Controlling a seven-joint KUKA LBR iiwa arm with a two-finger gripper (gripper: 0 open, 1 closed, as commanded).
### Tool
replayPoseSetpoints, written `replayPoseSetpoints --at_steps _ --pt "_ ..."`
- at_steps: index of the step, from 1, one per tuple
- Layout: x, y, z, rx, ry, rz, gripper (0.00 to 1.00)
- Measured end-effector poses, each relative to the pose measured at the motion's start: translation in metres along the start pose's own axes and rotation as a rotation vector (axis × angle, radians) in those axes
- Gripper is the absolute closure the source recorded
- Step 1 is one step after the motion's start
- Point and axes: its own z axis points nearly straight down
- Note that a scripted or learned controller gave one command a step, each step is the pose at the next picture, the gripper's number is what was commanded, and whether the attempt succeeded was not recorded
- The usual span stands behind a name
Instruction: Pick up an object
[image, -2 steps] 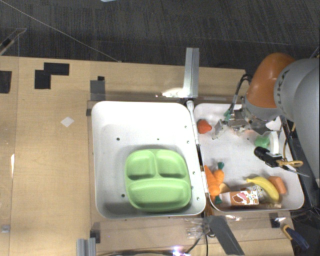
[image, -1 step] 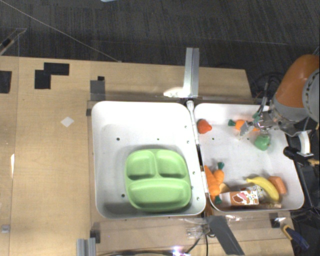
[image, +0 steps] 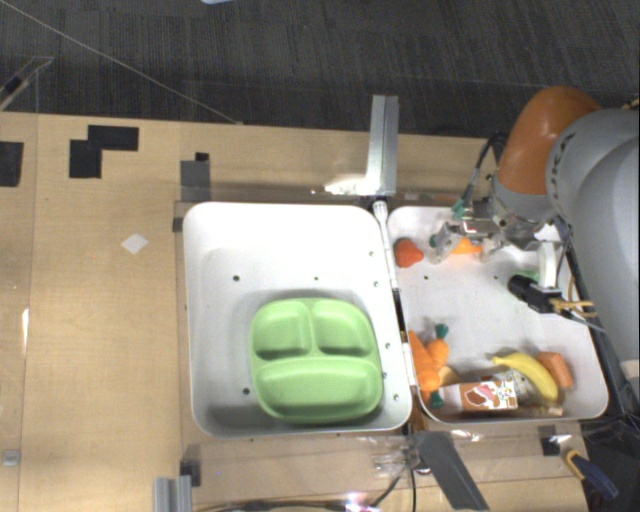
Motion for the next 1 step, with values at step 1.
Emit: replayPoseSetpoints --at_steps 1 --pt "-0.0502 -0.0152 -0.0490 -0.020 -0.003 -0.017 0.00"
